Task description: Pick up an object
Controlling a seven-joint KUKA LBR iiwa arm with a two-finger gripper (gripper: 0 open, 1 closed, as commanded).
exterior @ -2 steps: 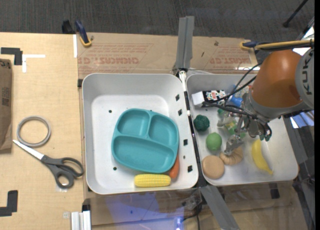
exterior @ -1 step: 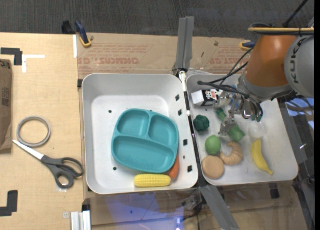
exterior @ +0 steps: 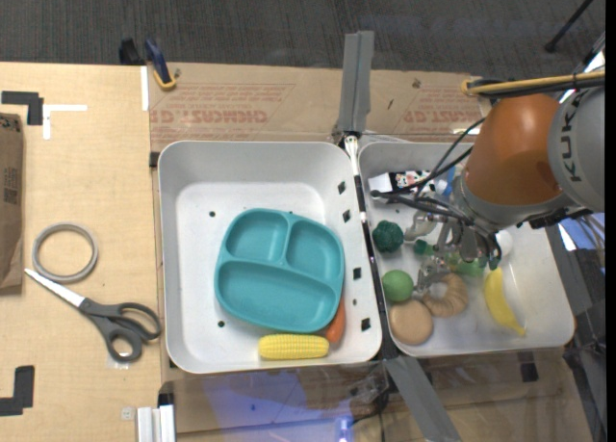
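The right bin point(exterior: 539, 334) holds a dark green broccoli-like piece point(exterior: 388, 235), a green round fruit point(exterior: 397, 284), a tan egg-shaped piece point(exterior: 412, 323), a brownish lumpy piece point(exterior: 449, 298) and a yellow banana point(exterior: 500, 300). My gripper point(exterior: 438, 272) hangs low over the middle of this bin, just above the brownish piece and right of the green fruit. The arm's orange band point(exterior: 515, 156) and wrist cables cover the bin's back half. The left bin point(exterior: 183, 238) holds a teal divided plate point(exterior: 281, 272), a yellow corn cob point(exterior: 294, 346) and an orange carrot point(exterior: 336, 325).
Scissors point(exterior: 101, 315) and a roll of tape point(exterior: 64, 251) lie on the wooden bench to the left of the bins. A grey divider bar point(exterior: 356, 84) stands behind the gap between the bins. Cardboard lies behind the left bin.
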